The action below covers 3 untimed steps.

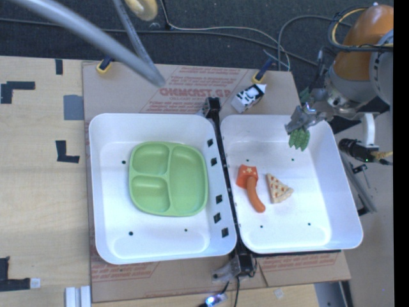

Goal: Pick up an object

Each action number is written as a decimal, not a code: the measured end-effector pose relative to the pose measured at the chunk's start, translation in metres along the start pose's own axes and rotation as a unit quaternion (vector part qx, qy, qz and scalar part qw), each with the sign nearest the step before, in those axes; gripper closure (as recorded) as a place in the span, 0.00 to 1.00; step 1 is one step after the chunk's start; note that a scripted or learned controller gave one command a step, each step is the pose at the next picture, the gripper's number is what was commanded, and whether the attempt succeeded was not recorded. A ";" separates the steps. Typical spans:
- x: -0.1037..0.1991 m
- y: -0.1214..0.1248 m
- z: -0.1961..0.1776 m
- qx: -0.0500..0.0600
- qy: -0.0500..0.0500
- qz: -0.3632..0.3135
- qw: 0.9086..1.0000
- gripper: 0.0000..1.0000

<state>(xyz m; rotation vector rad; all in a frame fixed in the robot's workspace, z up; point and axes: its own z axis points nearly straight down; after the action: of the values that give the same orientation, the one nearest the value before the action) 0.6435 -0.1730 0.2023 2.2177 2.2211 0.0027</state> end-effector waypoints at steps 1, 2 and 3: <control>0.000 0.001 -0.042 0.000 0.000 0.000 1.000 1.00; 0.046 -0.005 -0.045 0.002 0.001 -0.002 1.000 1.00; 0.091 -0.011 -0.047 0.002 0.001 -0.002 1.000 1.00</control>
<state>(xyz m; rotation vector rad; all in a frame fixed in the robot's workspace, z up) 0.6318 -0.0816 0.2492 2.2171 2.2285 -0.0007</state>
